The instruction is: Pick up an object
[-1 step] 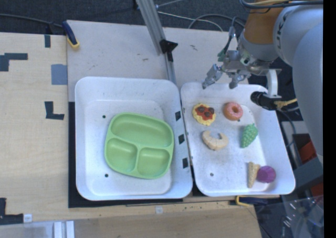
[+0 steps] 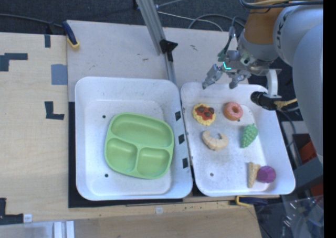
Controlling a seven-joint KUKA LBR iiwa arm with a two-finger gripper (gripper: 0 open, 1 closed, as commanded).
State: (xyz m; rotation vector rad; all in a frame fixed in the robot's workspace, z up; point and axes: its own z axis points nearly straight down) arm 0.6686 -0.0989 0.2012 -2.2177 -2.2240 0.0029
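1. Gripper (image 2: 224,78) hangs over the far edge of the right bin (image 2: 278,127), fingers spread apart, nothing between them. Grey arm (image 2: 302,27) with orange band comes in from the right.
2. Nearest candidates: pink donut (image 2: 233,110) and yellow pizza-like piece (image 2: 203,114), both just toward the camera from the fingertips. Donut sits slightly right of the gripper, pizza piece slightly left. Gripper is roughly between them along the bin's width, clear of both.
3. Key relation: every object lies on the camera side of the gripper, none under it. Any pick needs a shift toward the near edge plus a descent, my read.
4. Farther out: beige bagel-like piece (image 2: 214,140) in mid bin, green bumpy toy (image 2: 249,135) right of it, long axis running roughly far-to-near. Ice cream cone (image 2: 253,174) and purple piece (image 2: 266,174) touch or nearly touch near the front right corner.
5. Left bin (image 2: 89,127) holds a green divided plate (image 2: 139,145), well apart from the gripper.
6. Stage guess: approach, no contact yet. Donut looks like the shortest reach; round, so grip angle matters little.
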